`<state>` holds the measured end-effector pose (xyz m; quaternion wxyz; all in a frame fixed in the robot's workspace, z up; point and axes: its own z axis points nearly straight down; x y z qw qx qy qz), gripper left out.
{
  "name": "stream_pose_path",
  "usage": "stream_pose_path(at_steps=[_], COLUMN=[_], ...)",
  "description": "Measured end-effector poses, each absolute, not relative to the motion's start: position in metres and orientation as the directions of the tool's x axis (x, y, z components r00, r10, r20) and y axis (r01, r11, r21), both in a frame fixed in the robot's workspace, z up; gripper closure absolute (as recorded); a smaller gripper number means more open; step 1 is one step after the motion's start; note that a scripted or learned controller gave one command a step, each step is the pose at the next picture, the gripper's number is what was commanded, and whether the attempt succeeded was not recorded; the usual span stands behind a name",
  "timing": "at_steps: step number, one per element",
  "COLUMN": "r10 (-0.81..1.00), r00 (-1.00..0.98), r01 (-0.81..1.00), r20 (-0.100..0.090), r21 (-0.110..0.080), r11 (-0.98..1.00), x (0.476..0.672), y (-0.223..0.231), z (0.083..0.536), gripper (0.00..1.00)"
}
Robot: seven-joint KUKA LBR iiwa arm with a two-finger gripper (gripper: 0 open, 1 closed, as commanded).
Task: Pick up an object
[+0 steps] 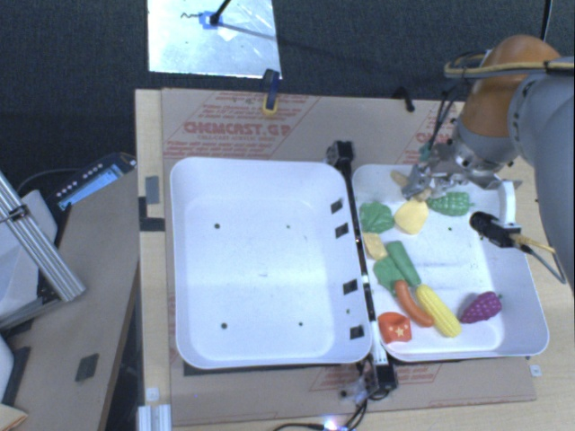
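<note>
Hovering at the far edge of the right bin, with nothing lifted yet.

The gripper [419,185] hangs low by the far wall of the right bin [530,335], just above a yellow toy [411,216], with a green pod [450,205] close on its right. Whether it is clenched or released cannot be told, and no toy shows in its hold, so the pick looks still to be done: grasp, then lift. Every toy lies in the right bin. The lettuce [375,215] sits near the left wall, the carrot [409,302] and corn [438,312] touch near the near edge, and the grapes [481,307] are toward the near right corner. The far wall crowds the gripper, while the bin's middle right floor gives open room, as does the left bin [260,268].
</note>
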<state>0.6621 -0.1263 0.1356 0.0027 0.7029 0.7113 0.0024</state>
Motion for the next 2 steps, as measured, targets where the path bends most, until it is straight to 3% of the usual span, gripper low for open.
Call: stream_pose_path(at_steps=[1,2], r10=[1.0,1.0], r00=[-0.009,-0.013], r01=[1.0,1.0], r20=[0.002,0.003], r21=[0.003,0.008], r11=[0.009,0.013], x=[0.596,0.611], y=[-0.071,0.003], z=[0.188,0.241], gripper=[1.0,1.0])
